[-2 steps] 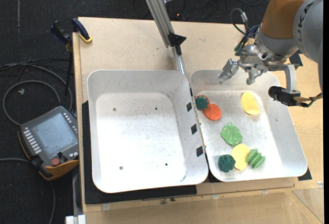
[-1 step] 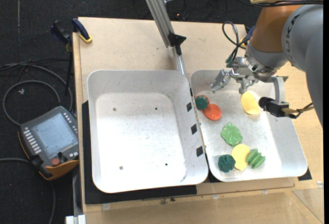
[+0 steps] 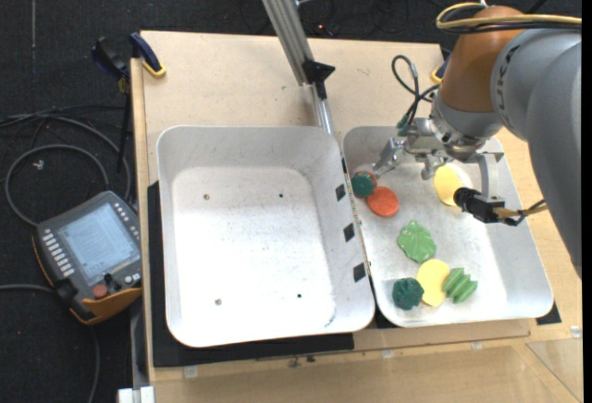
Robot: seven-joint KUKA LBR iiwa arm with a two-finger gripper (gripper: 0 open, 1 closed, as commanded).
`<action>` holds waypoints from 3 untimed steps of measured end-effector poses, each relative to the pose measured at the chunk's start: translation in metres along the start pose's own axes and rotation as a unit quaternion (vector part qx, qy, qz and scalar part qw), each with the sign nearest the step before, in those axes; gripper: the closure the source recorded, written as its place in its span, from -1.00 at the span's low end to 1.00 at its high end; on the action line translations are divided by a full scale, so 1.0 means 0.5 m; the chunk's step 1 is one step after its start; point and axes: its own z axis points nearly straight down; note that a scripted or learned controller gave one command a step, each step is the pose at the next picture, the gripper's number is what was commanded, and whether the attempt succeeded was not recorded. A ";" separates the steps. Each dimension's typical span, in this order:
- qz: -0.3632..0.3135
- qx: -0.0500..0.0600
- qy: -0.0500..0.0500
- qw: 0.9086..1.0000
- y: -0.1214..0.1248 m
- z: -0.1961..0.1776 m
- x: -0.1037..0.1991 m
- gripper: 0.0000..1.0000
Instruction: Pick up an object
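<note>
1. Hovering over right bin (image 3: 518, 290): gripper (image 3: 413, 161), jaws spread, pinching nothing.
2. Yellow object (image 3: 449, 184) lies just beside it.
3. Orange piece (image 3: 383, 202) touches dark green piece (image 3: 363, 182) near the divider.

Small toy foods (image 3: 413, 240) in right bin (image 3: 518, 272)

I see a robotics lab: a teach pendant (image 3: 90, 249) lies at the frame's left on dark carpet, loose cables (image 3: 37, 138) trail nearby, and an aluminium strut (image 3: 277, 4) crosses the wooden bench (image 3: 231, 82).
</note>
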 end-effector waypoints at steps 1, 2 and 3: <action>0.000 -0.003 0.000 1.000 0.003 -0.028 0.001 1.00; 0.000 -0.006 -0.001 1.000 0.006 -0.155 -0.007 1.00; -0.002 -0.006 -0.001 1.000 0.008 -0.251 -0.007 1.00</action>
